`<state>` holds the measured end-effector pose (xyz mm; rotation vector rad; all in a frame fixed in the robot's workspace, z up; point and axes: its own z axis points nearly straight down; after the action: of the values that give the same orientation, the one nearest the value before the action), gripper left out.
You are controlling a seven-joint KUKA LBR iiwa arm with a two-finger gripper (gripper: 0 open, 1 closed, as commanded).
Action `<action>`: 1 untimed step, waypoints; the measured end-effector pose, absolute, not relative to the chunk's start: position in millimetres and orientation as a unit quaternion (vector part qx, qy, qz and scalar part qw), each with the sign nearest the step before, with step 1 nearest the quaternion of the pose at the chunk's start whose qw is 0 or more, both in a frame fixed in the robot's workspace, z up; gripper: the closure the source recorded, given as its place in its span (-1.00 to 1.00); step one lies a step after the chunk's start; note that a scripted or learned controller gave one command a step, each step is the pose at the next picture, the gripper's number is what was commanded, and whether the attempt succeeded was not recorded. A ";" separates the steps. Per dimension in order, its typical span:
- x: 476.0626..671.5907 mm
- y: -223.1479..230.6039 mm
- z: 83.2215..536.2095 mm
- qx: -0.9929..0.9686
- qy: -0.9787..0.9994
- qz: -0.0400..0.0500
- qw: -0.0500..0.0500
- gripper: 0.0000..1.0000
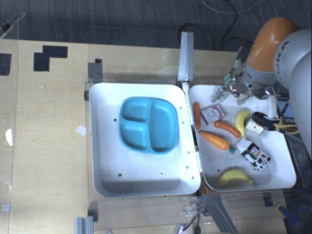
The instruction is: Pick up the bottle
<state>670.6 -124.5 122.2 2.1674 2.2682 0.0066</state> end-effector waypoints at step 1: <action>670.7 -83.1 133.2 0.672 0.740 0.002 0.003 -1.00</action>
<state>670.7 -83.1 133.2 2.1091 2.3216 0.0078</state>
